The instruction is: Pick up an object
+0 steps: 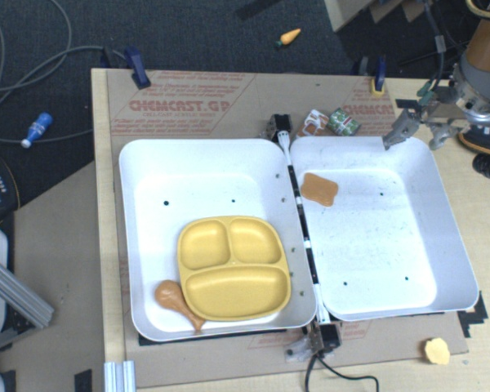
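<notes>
Looking at your fingers (415,129): spread, gripping nothing, above the right bin's (441,219) far rim. Brown piece (319,189) lies well apart, near the divider.

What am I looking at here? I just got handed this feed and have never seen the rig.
One fixed camera looks down at a slant on a bench with two shallow white bins. The left bin holds a yellow divided plate with a tan drumstick-shaped toy at its lower left edge. The right bin holds a flat brown piece near its upper left corner. The arm reaches in from the right; its gripper is above that bin's upper right corner, and nothing shows between its fingers. A small yellow item lies on the bench outside the bins.
</notes>
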Action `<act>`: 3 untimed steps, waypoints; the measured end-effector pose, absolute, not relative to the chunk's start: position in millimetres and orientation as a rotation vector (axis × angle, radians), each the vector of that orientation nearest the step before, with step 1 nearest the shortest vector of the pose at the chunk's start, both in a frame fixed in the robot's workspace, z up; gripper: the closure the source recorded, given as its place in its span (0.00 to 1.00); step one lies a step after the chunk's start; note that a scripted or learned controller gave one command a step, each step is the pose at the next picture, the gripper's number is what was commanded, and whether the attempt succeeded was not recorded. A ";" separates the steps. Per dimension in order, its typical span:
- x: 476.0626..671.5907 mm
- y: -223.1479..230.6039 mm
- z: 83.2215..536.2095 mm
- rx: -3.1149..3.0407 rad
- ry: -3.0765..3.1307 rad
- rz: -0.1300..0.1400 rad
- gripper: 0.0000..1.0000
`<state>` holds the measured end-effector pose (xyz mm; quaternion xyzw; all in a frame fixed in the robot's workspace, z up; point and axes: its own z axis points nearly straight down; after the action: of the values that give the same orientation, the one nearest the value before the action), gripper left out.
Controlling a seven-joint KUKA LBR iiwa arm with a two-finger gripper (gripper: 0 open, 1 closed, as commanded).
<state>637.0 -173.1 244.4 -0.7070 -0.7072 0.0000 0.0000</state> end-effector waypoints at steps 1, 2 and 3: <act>633.7 -133.0 176.2 -2.212 -2.220 0.005 0.00; 635.3 -97.8 104.9 -2.211 -2.220 0.006 0.00; 635.1 -90.9 83.2 -2.218 -2.220 0.003 0.00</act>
<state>635.1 -90.9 83.2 -0.7067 -0.7075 0.0010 0.0015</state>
